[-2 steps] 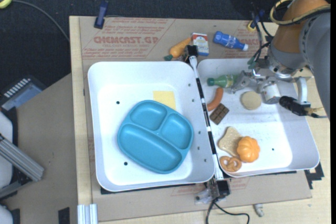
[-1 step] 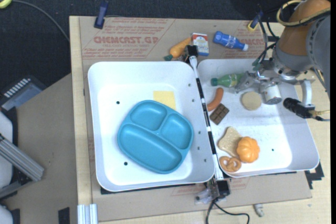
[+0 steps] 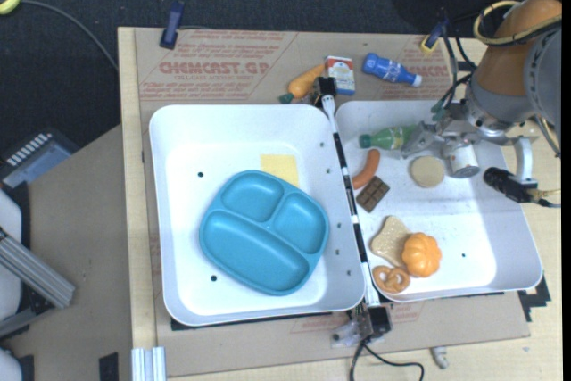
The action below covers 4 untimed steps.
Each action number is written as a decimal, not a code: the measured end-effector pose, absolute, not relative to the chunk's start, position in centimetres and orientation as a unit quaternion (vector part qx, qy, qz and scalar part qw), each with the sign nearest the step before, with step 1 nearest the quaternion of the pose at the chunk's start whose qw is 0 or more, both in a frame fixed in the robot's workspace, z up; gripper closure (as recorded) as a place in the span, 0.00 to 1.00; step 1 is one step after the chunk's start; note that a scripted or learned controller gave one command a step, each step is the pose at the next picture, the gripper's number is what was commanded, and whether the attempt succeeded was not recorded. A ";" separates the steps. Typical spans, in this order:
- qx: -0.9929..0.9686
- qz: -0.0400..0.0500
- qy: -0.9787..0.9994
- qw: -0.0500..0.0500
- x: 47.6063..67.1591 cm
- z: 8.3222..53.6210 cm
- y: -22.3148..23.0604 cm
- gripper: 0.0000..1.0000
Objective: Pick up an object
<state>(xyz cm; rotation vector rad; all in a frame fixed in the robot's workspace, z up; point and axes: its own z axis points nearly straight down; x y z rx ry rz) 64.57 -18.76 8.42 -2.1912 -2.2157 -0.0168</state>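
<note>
The arm (image 3: 513, 58) comes in from the upper right of the frame, its orange band at the top right corner and its grey wrist below it. The wrist angles down and left toward the right middle of the frame. The tool (image 3: 426, 141) sits at its end, low and pointing left.

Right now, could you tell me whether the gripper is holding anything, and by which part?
It cannot be told: the gripper is low in the right bin beside the green bottle.
</note>
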 end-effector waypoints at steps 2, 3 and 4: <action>-0.703 -0.006 -0.711 0.002 63.3 9.7 -19.6 1.00; -0.700 -0.011 -0.714 0.010 63.5 9.6 -18.6 0.00; -0.704 -0.006 -0.711 0.009 56.0 8.5 -18.7 0.00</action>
